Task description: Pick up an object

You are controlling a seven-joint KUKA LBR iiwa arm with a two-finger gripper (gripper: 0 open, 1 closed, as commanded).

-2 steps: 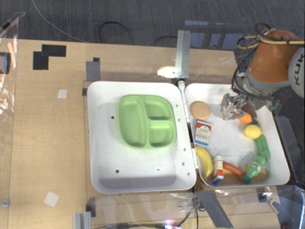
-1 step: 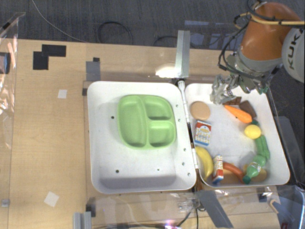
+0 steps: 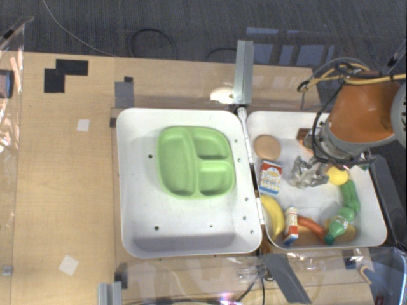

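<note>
The gripper [image 3: 310, 173] hangs low in the right bin [image 3: 379, 224], its metal fingers apart with nothing between them, over bare white floor. Around it lie a round brown piece [image 3: 268, 147], a small carton [image 3: 270, 177], a banana [image 3: 274, 215], a lemon [image 3: 338, 176] and a green bottle [image 3: 337, 227] (lying flat). The left bin [image 3: 137, 170] holds a green divided tray [image 3: 194, 161]
</note>
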